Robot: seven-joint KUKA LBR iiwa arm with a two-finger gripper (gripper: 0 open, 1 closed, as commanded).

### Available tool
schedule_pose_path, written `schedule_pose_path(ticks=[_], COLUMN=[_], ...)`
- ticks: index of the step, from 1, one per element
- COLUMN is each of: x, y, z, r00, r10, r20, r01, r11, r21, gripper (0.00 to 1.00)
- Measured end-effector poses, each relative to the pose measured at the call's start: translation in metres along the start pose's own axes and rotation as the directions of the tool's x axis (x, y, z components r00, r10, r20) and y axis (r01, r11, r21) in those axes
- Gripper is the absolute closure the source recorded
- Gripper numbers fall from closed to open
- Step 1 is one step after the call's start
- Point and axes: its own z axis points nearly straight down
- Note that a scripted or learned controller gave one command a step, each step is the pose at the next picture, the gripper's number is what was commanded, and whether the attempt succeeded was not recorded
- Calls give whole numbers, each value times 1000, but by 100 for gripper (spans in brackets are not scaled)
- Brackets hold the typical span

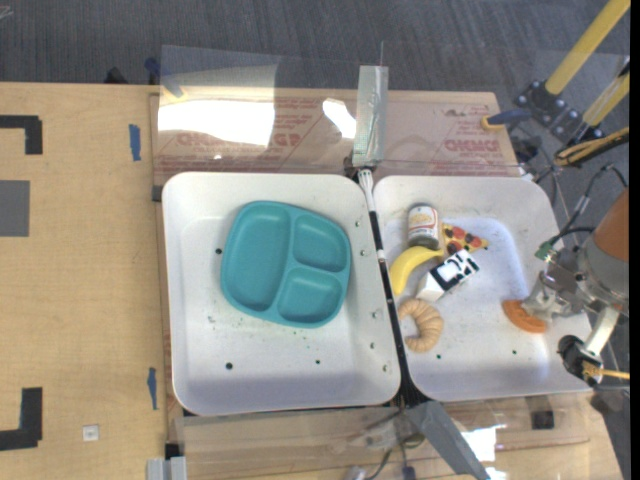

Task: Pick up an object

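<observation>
Two shallow white bins are seen side by side at the middle of the frame. In the left bin (190, 298) a teal divided plate (285, 263) is laid flat. The right bin (500, 363) carries the loose objects: a small jar (423, 225) near its upper left, a banana (411, 266) just below the jar, a black-and-white packet (455, 268) touching the banana's right side, a croissant-like pastry (422, 323) lower down by the divider, and some small coloured pieces (462, 237) to the right of the jar.

At the right edge of the frame the gripper (548, 303) is lowered over the right side of the right bin, directly beside an orange flat object (522, 315) that lies on the bin floor. Whether the tool is apart or together cannot be told, since it is masked by the wrist hardware, and no object is shown clamped in it.

The step in hand is judged to be the grasp attempt on the orange object, with the lift not yet made. For the next move, a firm closure on that thin, low piece is called for, then a straight rise clear of the bin wall. A slip is considered likely, as little height is offered for a hold.
</observation>
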Motion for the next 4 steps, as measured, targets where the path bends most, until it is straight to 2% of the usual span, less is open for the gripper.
schedule_pose_path(ticks=[1,2,3,4], x=[5,27,7,20], y=[1,28,14,15], z=[1,3,0,1], r00=[991,891,1000,921], r10=[131,454,26,389], r20=[4,8,-4,6], r01=[-131,-454,-26,-389], r11=[991,891,1000,921], r21=[1,14,4,2], gripper=[100,100,100,100])
